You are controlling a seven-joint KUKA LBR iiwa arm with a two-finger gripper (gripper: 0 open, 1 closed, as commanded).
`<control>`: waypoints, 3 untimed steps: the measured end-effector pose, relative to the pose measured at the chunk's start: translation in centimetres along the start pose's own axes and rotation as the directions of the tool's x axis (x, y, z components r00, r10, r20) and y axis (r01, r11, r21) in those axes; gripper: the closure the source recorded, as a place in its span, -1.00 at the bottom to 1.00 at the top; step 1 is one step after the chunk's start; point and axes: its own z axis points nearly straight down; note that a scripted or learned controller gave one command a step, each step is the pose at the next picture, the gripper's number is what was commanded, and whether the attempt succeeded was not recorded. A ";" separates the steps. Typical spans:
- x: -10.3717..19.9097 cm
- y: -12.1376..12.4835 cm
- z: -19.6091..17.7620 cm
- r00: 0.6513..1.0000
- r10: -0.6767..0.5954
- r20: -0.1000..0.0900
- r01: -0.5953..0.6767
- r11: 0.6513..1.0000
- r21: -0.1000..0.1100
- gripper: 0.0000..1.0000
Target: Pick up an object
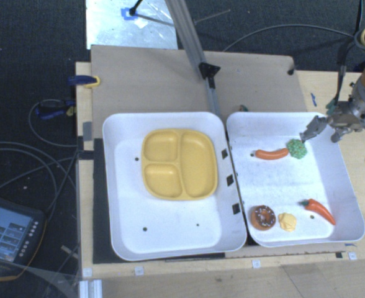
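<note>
The right bin [344, 166] holds several toy foods. An orange sausage [271, 154] lies near its middle, with a green broccoli piece [297, 148] touching its right end. A chocolate donut [263, 216], a small yellow piece [287, 221] and an orange-red carrot [319, 210] lie along the front wall. My gripper [324, 131] hangs over the bin's far right corner, just right of and above the broccoli. It is open, its two dark fingers are spread and nothing sits between them.
The left bin [123, 222] holds a yellow three-compartment plate [179, 164]. A grey pole [189, 30] slants down to the bench behind the bins. Cables and a control pendant [5, 228] lie on the floor at the left.
</note>
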 end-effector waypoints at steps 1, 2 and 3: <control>0.0 0.0 0.0 1.000 -0.001 0.000 0.001 1.000 0.000 -1.00; 0.1 -0.2 4.1 1.000 0.004 0.000 -0.004 1.000 0.004 -1.00; -0.1 0.0 8.3 1.000 0.005 0.000 -0.005 1.000 0.004 -1.00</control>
